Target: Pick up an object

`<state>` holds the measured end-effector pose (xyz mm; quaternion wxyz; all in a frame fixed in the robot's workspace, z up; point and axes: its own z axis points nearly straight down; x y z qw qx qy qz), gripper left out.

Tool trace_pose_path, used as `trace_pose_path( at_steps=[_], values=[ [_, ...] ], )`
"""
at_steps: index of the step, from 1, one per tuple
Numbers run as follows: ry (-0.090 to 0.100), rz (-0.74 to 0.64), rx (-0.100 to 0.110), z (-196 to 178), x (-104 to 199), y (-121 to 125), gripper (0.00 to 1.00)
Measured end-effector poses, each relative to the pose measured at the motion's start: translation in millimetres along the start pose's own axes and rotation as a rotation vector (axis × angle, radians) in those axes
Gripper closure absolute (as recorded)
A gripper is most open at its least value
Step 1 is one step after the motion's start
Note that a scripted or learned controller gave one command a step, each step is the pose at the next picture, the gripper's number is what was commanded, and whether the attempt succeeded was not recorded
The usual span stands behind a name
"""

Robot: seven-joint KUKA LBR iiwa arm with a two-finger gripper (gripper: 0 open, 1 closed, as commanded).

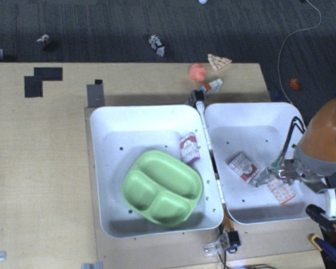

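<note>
Even, slightly dim light; soft, grainy picture.

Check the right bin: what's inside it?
Inside the right bin: a red-and-white packet near the middle and a pale card beside the gripper. The arm covers the bin's right edge, so anything beneath is hidden.

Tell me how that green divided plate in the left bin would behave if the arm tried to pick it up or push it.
The green divided plate looks like moulded plastic, so probably stiff and light. Its smooth rounded rim and broad width may make it slippery and awkward for a narrow grasp. It lies tilted against the left bin floor, so a push would likely slide it, not roll it.
</note>
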<state>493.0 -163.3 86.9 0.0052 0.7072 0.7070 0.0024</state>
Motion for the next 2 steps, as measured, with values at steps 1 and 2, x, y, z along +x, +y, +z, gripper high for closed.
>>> trace_pose_path(
  at_steps=[1, 2],
  values=[
    [-0.001, -0.002, -0.006, -11.3, 0.5, 2.4, 1.0],
    [0.004, -0.005, 0.006, -130.4, 49.5, -3.7, 1.0]
  ],
)
